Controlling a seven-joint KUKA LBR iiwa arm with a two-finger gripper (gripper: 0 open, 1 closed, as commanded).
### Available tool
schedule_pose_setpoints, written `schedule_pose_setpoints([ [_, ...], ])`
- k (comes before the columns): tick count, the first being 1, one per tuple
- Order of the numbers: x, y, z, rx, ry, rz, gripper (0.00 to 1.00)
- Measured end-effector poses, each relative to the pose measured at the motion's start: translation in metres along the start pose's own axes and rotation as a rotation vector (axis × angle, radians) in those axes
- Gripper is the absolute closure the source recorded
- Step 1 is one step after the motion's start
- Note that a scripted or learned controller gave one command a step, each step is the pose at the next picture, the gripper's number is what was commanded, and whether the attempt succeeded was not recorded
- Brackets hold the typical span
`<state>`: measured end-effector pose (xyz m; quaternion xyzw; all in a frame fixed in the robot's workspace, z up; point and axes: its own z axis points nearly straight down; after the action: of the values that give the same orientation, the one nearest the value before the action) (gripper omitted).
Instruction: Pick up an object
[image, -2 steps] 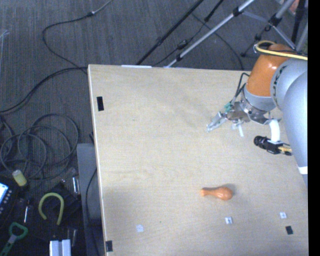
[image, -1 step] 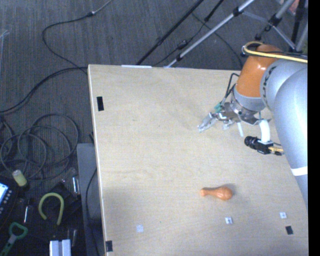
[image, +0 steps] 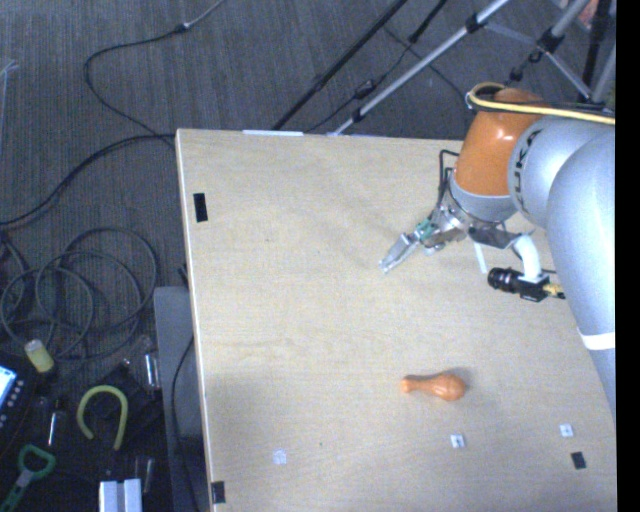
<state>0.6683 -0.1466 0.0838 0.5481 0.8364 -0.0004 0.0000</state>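
Reaching in from right, hand (image: 398, 255) low over bench (image: 290, 300), pointing left

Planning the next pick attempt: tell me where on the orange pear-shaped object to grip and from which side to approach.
Grip the orange object across its narrow neck, the left end in the camera view, or just where it widens. It lies flat on the bench, long axis left to right, so the gripper should probably come straight down, fingers straddling it front to back.

Grey arm (image: 580, 230) in from the right, orange band (image: 490, 150) above the wrist, gripper (image: 400, 255) angled down-left low over the tabletop (image: 300, 300), nothing visible between its fingers.
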Motion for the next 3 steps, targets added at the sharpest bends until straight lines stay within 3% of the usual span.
schedule_pose_setpoints([
  [1,0.0007,0.0006,-0.0091,-0.003,0.002,0.001,1.0],
  [2,0.0008,0.0006,-0.009,-0.002,0.003,0.001,0.0],
  [3,0.0012,0.0011,-0.0182,-0.005,0.003,0.002,1.0],
])
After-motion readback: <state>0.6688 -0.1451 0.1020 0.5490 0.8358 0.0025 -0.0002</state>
